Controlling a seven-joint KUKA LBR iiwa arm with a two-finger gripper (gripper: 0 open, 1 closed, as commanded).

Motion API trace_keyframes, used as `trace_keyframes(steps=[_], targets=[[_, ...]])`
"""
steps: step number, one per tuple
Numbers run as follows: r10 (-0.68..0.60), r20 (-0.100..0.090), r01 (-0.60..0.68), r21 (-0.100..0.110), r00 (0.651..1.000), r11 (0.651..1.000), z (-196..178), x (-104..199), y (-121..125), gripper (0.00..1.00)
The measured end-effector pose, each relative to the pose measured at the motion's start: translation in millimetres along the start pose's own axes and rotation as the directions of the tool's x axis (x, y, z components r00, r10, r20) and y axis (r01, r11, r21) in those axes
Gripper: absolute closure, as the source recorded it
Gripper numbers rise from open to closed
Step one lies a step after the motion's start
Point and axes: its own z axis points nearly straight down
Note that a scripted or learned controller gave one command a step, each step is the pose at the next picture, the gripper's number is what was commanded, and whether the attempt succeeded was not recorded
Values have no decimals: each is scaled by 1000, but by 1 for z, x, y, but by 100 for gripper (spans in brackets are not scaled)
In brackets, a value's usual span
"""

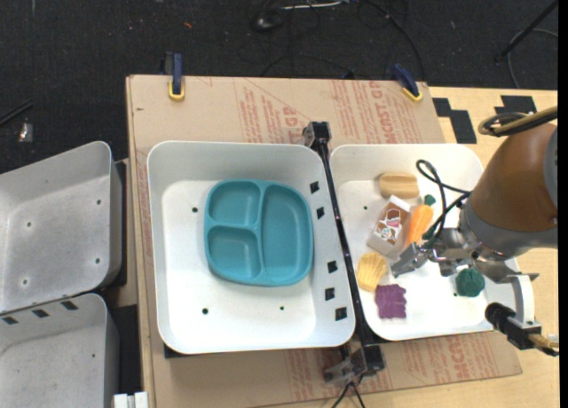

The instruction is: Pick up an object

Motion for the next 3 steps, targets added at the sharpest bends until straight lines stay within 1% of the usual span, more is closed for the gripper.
trace_keyframes(steps=[1, 2, 3], targets=[[1, 0, -1, 0, 1000, 1000, 54, 1, -1, 0], [2, 1, -2, -4, 1000, 1000, 41, 1, 0, 100], [-4, 3, 4, -10, 1000, 1000, -21, -2, 7, 100]])
